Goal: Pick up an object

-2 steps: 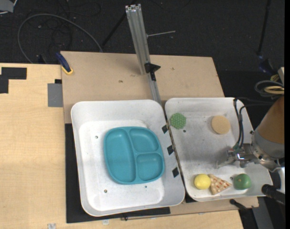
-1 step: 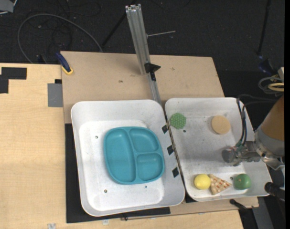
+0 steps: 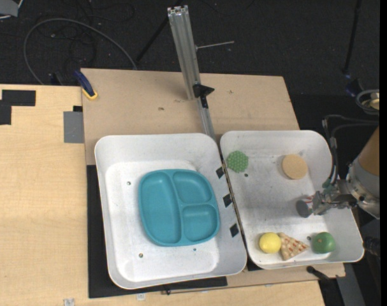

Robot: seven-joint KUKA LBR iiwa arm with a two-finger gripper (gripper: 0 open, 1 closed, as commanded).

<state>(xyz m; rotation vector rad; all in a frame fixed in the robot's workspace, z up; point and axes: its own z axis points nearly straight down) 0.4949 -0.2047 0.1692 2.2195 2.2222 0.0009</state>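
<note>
The right bin [image 3: 270,144] holds a green bumpy ball [image 3: 237,162] at its far left, a tan round disc [image 3: 294,166] at the back, and along the front a yellow ball [image 3: 270,242], a pizza-slice toy [image 3: 292,247] and a green ball [image 3: 322,241]. My gripper [image 3: 312,204] is low over the right side of this bin, between the tan disc and the green ball, touching none of them. Nothing shows between its tips.
The left bin [image 3: 116,171] holds a teal divided plate [image 3: 178,206]. A metal post [image 3: 187,50] rises behind the bins. The arm's body [image 3: 372,171] hangs over the right bin's right edge.
</note>
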